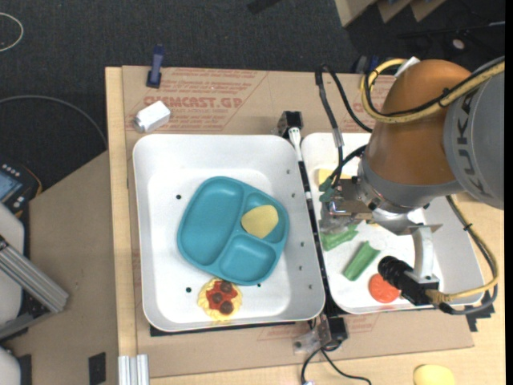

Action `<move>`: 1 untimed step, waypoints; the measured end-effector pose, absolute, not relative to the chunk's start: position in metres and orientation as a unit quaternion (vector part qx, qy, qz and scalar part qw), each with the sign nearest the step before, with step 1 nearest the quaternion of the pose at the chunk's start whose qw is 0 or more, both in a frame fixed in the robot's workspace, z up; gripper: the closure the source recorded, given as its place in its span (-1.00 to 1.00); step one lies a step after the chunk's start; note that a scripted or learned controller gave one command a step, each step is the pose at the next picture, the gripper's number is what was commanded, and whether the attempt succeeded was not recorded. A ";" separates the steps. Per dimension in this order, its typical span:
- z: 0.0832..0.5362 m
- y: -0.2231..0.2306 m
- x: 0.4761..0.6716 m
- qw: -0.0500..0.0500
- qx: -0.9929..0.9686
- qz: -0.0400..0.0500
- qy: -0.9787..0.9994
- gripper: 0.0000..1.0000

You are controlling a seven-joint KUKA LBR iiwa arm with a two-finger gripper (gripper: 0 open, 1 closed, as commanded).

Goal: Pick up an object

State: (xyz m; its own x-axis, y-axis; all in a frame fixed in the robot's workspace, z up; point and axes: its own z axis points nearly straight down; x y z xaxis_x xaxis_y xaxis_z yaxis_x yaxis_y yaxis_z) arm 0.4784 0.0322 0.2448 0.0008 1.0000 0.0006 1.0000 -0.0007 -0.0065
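The arm (425, 127) comes in from the right and hangs over the right bin (457, 291), its big orange band bulging toward the camera and covering much of that bin's upper half. Below the band the grey wrist points down and left, with the gripper (341, 207) low over the right bin's left side, close to the divider between the two bins. Whether it is released or clenched, I cannot tell; the wrist hardware and cables crowd that spot.

Just beneath the gripper lies a green piece (337, 237), flat in the bin, and whether they touch is unclear. Beside it, lower right, a green cylinder (360, 261) lies tilted. Further right sits an orange-red round object (383, 288), partly overlapped by a black fitting on the arm's cabling. A bit of yellow (324, 176) peeks out near the right bin's upper left, just above the gripper.

Over in the left bin (160, 215), a teal divided plate (228, 229) sits near the middle, with a pale yellow piece (260, 220) in its right-hand compartment. Just below the plate, touching its lower edge, lies a small pizza toy (220, 298) with red toppings.

Both bins rest on the cardboard-topped desk (128, 311), with a small white block (152, 116) near its upper left corner.
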 end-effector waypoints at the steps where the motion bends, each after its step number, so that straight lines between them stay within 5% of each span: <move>1: 0.248 0.015 0.489 -0.001 -0.708 0.000 -0.706 1.00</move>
